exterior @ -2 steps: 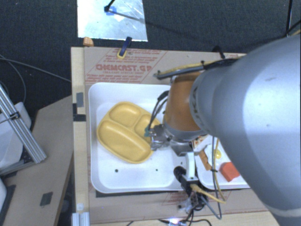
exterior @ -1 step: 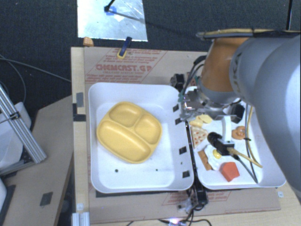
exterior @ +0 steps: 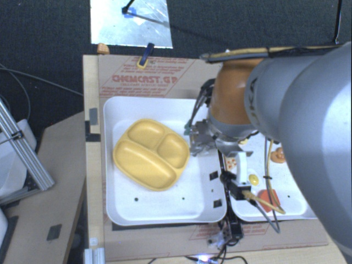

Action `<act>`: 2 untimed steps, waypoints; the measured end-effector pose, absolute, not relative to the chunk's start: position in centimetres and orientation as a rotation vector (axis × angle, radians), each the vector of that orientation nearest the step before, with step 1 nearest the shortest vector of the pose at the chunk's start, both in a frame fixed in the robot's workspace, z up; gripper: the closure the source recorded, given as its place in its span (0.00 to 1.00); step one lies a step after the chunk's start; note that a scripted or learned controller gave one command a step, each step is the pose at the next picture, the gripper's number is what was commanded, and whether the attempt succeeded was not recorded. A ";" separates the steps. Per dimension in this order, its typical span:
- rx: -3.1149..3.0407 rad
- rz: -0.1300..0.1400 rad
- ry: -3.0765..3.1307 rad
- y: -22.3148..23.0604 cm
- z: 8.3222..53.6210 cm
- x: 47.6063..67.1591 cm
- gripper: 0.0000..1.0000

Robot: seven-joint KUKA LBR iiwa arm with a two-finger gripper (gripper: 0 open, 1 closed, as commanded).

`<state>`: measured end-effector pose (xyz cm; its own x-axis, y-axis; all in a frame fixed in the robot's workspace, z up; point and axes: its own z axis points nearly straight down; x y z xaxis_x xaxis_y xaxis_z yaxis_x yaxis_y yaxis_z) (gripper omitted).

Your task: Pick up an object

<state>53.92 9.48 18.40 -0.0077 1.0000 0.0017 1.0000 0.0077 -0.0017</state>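
Observation:
A yellow divided plate (exterior: 152, 153) lies in the left white bin (exterior: 159, 213), slightly left of its middle. My gripper (exterior: 198, 141) hangs over that bin's right side, just off the plate's right rim. It sits under the orange wrist band (exterior: 234, 100). The big grey arm (exterior: 308, 125) covers much of the right bin (exterior: 291, 208). In the part of that bin that shows lie an orange piece (exterior: 279, 156), a small yellow piece (exterior: 253, 179) and a red-orange piece (exterior: 269, 198).
A cardboard sheet (exterior: 146, 76) lies under and behind the bins, with a small yellow and blue clip (exterior: 146, 56) on it. A shiny foil square (exterior: 132, 15) lies further back. Metal framing (exterior: 22, 153) stands at the left.

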 end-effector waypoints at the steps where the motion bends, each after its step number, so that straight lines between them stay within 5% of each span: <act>1: -2.217 0.000 -2.226 9.2 18.4 54.1 0.00; 2: -2.229 0.000 -2.219 3.1 18.5 56.1 0.00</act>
<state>56.10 3.06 18.46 0.0043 1.0000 -0.0025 1.0000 -0.0043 0.0026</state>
